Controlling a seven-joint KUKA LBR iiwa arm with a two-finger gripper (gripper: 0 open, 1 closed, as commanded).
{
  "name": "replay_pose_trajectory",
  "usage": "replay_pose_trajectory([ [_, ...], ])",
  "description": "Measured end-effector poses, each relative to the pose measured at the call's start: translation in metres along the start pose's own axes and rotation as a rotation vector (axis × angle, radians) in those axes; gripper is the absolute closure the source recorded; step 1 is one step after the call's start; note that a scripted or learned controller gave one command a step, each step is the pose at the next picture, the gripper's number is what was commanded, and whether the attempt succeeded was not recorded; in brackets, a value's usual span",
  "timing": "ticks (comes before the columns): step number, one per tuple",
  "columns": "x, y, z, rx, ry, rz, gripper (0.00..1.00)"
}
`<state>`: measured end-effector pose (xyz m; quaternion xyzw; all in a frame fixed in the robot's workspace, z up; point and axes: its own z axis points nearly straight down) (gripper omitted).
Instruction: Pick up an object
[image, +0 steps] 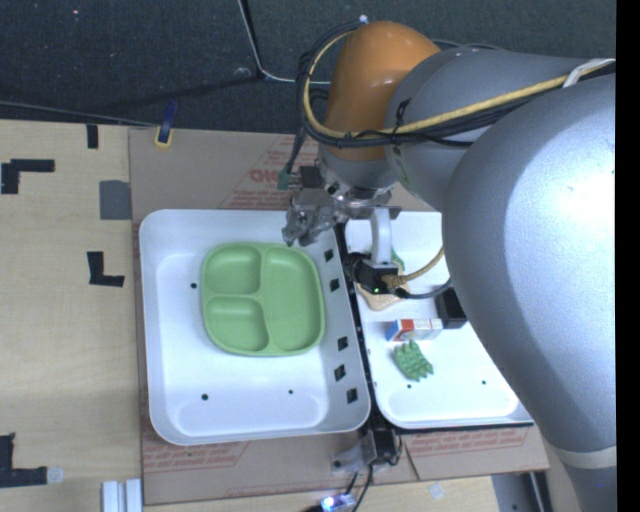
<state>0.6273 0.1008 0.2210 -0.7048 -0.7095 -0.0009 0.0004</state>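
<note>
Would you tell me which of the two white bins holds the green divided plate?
The left white bin holds the green divided plate; the right white bin has small items.

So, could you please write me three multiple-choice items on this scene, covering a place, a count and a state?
1. Where does the green plate lie?
A. left bin
B. right bin
C. on the cardboard

2. How many compartments does the plate have?
A. two
B. three
C. five

3. How does the plate sit?
A. flat, open side up
B. upside down
C. propped on the bin wall

Answers:
1 A, it lies in the left bin.
2 B, ridges divide it into three.
3 A, its hollows face the camera.
</note>
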Motion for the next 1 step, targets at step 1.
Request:
replay_pose_trajectory([
  [1,-0.0037,-0.0007,0.0008,0.002,-0.003,0.004,0.0],
])
